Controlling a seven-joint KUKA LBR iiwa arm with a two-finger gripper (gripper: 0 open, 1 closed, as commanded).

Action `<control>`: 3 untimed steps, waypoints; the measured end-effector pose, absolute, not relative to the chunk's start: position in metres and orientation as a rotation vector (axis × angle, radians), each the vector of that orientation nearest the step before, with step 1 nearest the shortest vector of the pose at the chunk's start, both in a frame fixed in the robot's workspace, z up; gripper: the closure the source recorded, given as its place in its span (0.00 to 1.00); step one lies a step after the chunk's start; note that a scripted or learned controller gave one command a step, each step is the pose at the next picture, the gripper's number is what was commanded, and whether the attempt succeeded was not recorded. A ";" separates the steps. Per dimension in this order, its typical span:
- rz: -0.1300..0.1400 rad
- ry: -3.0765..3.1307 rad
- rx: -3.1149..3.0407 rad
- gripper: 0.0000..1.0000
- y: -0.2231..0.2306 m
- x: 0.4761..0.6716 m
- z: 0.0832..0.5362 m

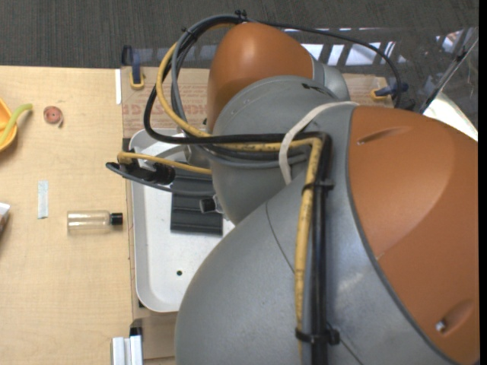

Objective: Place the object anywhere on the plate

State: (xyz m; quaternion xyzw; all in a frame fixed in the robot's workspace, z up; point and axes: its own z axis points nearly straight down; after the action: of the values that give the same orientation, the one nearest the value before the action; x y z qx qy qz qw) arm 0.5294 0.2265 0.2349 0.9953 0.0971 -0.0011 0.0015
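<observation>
My grey and orange arm (327,204) covers most of the camera view and hides much of the bins. Under its wrist a dark block of the gripper (196,213) hangs over the left part of a white bin (152,272). A small dark speck (179,273) lies on the bin floor nearer the front. Whatever sits beneath the arm is hidden.
On the wooden bench left of the bin lie a clear bottle with a black cap (93,220), a small silver strip (42,200), a red disc (52,114) and a yellow-orange object (7,124) at the left edge. Yellow and black cables (163,112) loop above the bin's back edge.
</observation>
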 end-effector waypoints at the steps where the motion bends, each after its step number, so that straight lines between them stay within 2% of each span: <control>1: -0.009 0.320 3.121 1.00 0.227 0.477 0.137; 2: -0.009 0.313 3.121 1.00 0.227 0.476 0.090; 3: -0.017 0.313 3.117 1.00 0.225 0.476 0.098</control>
State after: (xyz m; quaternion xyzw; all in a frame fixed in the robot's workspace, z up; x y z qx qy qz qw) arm 0.4758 0.2245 0.0978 0.9950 0.1001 -0.0053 0.0047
